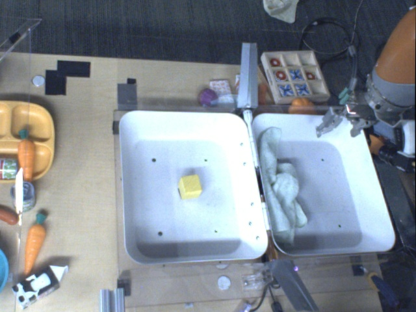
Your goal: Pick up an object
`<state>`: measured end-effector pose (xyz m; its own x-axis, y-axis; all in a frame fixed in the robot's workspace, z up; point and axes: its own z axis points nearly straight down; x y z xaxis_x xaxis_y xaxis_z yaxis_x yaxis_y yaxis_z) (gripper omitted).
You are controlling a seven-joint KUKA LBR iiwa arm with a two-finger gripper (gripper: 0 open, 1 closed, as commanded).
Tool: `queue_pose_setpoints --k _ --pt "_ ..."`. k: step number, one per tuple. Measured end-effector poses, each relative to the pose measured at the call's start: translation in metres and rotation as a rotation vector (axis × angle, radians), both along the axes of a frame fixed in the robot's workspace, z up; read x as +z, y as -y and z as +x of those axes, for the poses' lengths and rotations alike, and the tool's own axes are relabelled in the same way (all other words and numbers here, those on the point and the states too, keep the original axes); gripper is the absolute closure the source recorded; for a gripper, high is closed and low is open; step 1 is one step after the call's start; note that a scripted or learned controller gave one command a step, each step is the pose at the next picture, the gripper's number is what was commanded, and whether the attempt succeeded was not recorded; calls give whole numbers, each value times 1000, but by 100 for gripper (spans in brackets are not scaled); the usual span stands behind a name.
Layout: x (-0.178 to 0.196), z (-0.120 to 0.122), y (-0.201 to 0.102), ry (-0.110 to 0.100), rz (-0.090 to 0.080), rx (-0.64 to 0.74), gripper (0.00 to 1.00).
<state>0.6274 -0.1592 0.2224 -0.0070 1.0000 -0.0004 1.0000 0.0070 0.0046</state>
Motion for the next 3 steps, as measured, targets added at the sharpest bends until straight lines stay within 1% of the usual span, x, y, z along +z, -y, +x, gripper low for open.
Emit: queue_pose_setpoints --k 1,2,3 --pt "-125 -2 -39 4 0 -24 0" --pt "-53 -74 -56 4 0 20 0" --pt "-133 -7 -71 8 -1 65 0"
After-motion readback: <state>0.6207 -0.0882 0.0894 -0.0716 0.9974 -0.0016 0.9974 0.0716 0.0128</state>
